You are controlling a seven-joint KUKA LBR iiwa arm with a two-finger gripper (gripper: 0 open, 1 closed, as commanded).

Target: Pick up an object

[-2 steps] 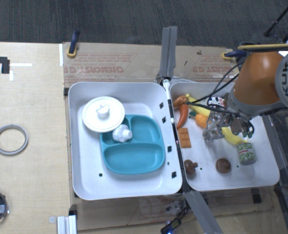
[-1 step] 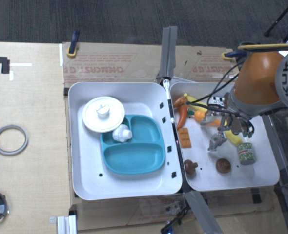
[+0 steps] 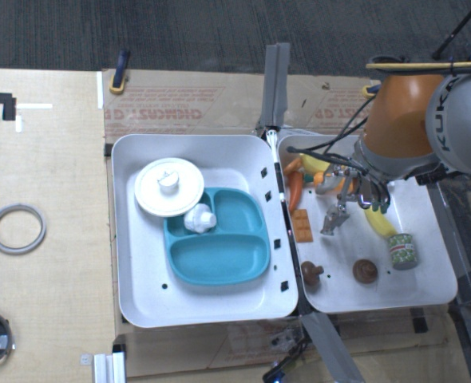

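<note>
Gripper [image 3: 331, 220] poised over the right white plastic bin [image 3: 427, 294]

Its fingers hang together, empty, just beside the curved yellow banana [image 3: 379, 222]; descending like this, they could shove the banana aside instead of straddling it.

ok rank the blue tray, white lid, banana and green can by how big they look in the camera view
1. blue divided tray
2. white lid
3. banana, though partly hidden by the arm
4. green can, close to the banana's visible part, so that order is unsure

My arm [image 3: 427, 118] reaches in from the right, orange band up, wrist bent downward, claw [image 3: 335, 218] hanging low with nothing visibly gripped.
</note>
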